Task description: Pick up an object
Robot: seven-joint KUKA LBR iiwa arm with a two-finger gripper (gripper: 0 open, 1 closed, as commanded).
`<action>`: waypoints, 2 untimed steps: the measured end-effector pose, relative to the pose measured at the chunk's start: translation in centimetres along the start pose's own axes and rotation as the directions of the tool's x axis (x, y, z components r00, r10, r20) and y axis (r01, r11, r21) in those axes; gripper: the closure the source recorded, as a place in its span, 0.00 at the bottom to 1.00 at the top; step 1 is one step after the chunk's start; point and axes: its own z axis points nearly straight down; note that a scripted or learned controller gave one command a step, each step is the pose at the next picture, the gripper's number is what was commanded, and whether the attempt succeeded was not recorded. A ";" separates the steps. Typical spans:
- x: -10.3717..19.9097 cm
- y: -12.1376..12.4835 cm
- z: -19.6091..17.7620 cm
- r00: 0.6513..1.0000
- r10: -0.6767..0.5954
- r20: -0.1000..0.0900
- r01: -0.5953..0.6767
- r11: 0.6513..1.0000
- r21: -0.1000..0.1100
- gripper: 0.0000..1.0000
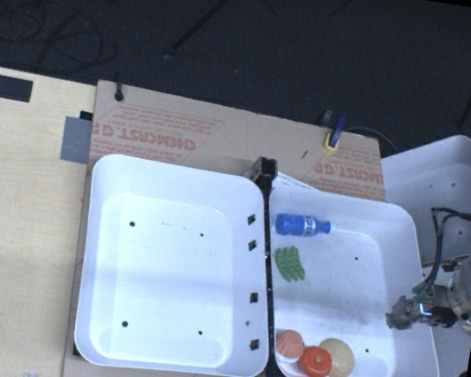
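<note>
Nearest the camera, in the front corner of the right bin (408,223), three small things huddle: a pale pink piece (288,343), a red ball (316,361) touching it, and a cream ball (338,356) just behind the red one. The left bin (121,175) sits beside it, a black divider (262,268) between the two.

Farther up the right bin lies a green piece (289,263), ridged and leaf-like, flat on the floor near the divider. Beyond it a blue bottle (301,225) lies on its side, its cap pointing right.

The gripper (411,313) hangs at the right bin's right wall, well apart from every object; whether it is wide or narrow I cannot tell, as it is small and dark here. Nothing is seen in it.

The pick looks not yet done: all things rest in the bin, and the reach, closing and lifting remain. The desk (7,217) stretches away left.
</note>
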 end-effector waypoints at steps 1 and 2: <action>-0.2 0.2 -5.3 1.000 -0.002 0.006 0.002 1.000 -0.014 1.00; -0.1 0.2 -8.8 1.000 -0.002 0.006 0.002 1.000 -0.014 1.00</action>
